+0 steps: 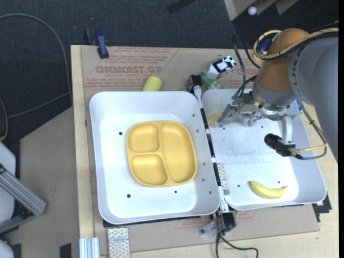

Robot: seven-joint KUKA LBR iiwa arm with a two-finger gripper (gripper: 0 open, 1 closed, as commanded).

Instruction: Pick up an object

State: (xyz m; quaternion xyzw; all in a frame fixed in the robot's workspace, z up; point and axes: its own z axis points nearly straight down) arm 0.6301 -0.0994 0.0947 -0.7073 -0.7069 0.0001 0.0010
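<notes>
Yellow banana (pixel 267 189) lies near the right bin's (pixel 236 165) front edge, long axis running left-right, well forward of your gripper (pixel 240 113) at the bin's back, which grasps nothing visible.

Brown board (pixel 134 63) under the bins: red print along its far edge, large letters reading about "CHEMCAST GP", seen upside-down and partly covered. Smaller red lines above and below it, illegible. Small printed label (pixel 118 239) at near left, too small to read.
</notes>
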